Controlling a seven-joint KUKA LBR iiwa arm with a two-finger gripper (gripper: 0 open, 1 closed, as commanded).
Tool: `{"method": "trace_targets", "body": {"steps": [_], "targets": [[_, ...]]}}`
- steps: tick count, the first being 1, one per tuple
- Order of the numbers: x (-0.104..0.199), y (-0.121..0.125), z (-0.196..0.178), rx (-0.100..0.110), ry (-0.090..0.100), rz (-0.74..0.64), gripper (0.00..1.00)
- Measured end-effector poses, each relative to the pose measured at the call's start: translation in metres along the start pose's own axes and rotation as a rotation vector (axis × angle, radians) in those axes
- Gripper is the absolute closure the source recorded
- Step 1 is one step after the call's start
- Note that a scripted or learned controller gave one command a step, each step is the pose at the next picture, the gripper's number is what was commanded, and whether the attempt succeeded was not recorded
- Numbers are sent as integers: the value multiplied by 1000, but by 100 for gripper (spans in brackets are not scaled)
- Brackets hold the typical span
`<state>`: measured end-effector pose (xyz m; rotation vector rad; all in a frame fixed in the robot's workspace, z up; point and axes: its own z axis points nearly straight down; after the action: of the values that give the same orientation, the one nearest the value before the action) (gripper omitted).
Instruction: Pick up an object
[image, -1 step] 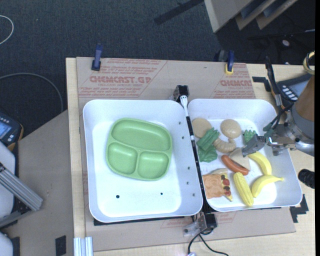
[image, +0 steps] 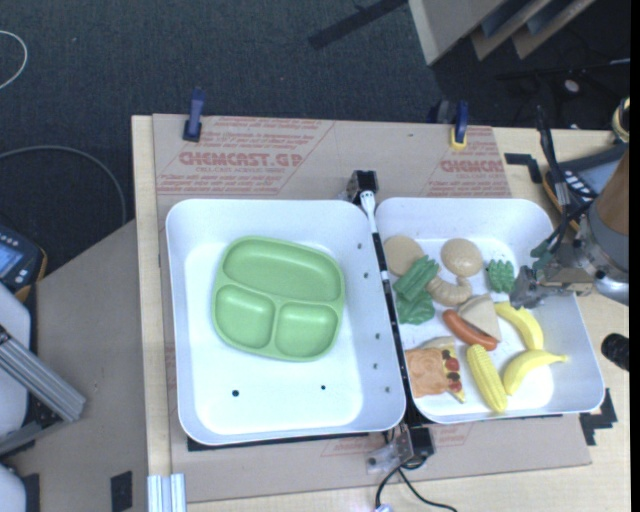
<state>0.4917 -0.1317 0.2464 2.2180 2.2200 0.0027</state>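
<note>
At the right edge of the frame, the end effector (image: 530, 290) hovers low over the right bin (image: 560, 395).
Whether it is apart or together I cannot tell. Nearest lies a banana (image: 524, 324), just below-left of it in the frame, long axis running down toward the lower right. A second banana (image: 530, 366), corn (image: 486, 377) and a sausage (image: 468, 329) sit further down-left. Left of them, the left bin (image: 190, 300) carries a green tray (image: 278, 297).

My gripper (image: 527, 291) hovers over a curved yellow banana (image: 524, 324), lying flat (touching a second banana (image: 530, 366)) just beneath my fingers.
</note>
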Motion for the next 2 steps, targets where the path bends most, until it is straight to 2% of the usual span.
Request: {"method": "trace_targets", "body": {"steps": [1,2], "targets": [[-13,22,132,13,4,2,100],[-32,55,156,-8,0,0,100]]}}
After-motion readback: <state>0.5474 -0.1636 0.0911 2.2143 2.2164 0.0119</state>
